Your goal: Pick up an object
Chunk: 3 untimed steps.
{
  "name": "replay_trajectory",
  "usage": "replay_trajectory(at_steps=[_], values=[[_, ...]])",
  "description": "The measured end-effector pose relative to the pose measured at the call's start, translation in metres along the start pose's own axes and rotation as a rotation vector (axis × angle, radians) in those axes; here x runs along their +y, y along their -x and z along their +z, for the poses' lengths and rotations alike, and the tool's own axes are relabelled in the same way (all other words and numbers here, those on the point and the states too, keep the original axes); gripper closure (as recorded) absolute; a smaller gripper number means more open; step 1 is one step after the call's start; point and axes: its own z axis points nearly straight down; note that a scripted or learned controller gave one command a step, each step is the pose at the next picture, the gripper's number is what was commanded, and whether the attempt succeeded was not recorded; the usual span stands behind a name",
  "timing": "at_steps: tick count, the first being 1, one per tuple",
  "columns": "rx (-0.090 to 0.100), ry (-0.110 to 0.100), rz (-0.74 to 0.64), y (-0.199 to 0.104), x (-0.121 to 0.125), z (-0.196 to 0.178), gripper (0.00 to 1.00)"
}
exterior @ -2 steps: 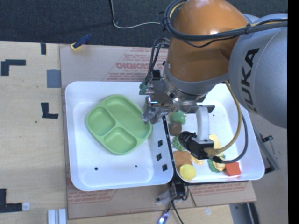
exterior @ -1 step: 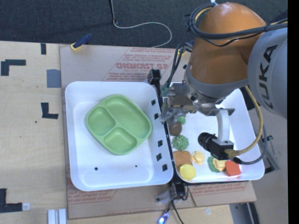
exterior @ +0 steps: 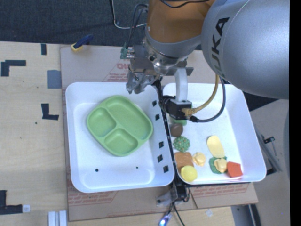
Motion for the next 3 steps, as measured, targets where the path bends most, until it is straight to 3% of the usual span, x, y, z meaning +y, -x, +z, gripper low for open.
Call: replay_trajectory(at_steps=[1, 2, 3], values=[[-0.006, -0.016, 0.012, 0.045, 0.056, 0.124, 1.00], [-0.005, -0.014, 0.017, 0.145, 0.068, 0.200, 1.00], [0.003, 0.006, 0.001, 0.077, 0.082, 0.085, 1.00]])
